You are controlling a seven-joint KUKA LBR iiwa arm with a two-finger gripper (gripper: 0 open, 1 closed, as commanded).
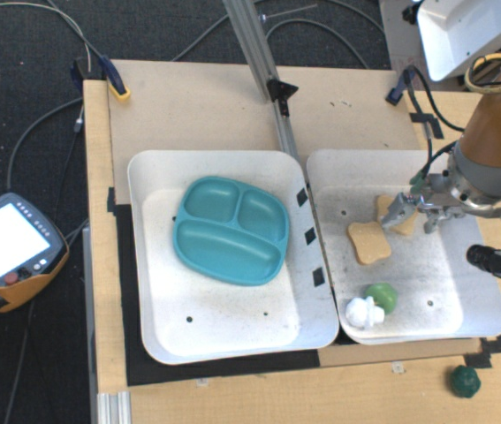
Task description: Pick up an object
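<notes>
My gripper point(414, 215) hangs low over the back of the right bin point(462, 321), its fingers spread open. A small tan piece point(386, 207) lies right beside the left finger, partly covered by it, and is not between the fingers. A larger tan bread-like slice point(369, 243) lies just in front and to the left of the gripper. At the bin's front sit a green ball point(382, 296) and a white object point(362, 312), touching each other. The left bin point(157, 325) holds a teal divided plate point(231, 230).
A dark green ball point(465, 380) lies on the bench outside the right bin's front corner. A slanted metal pole point(254, 38) comes down to the ridge between the bins. A hand-held pendant point(7, 250) rests on the floor at far left.
</notes>
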